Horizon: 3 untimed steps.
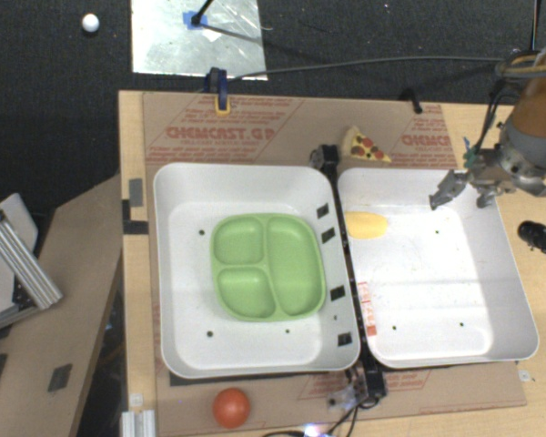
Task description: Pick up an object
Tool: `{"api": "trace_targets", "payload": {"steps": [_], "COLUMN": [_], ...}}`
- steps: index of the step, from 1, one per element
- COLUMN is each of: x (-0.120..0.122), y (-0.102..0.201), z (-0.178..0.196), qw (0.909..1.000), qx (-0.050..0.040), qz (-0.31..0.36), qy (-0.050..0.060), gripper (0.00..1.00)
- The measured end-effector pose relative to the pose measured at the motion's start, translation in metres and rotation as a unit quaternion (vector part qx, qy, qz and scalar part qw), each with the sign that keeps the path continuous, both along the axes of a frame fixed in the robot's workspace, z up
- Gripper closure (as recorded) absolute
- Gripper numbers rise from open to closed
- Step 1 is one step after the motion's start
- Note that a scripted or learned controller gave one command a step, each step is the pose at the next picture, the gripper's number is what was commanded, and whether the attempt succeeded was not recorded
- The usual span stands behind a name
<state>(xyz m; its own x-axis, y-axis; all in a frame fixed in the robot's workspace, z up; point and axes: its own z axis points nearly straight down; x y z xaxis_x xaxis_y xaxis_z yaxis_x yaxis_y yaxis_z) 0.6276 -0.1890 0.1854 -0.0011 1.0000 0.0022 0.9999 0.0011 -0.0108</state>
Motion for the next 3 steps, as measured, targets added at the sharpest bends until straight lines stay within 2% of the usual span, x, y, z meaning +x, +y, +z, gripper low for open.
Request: {"api": "trace_targets", "payload": {"steps": [1,3], "x": [0.003,-0.005], "y": [0.000,-0.013], "z": [0.008,-0.083], "qw": [1.0000,1.0000], "qx": [-0.0013,-0.0013], "qz": [0.001,0.000], "qy": [-0.006,-0.005], "gripper": [0.00,0.00]}}
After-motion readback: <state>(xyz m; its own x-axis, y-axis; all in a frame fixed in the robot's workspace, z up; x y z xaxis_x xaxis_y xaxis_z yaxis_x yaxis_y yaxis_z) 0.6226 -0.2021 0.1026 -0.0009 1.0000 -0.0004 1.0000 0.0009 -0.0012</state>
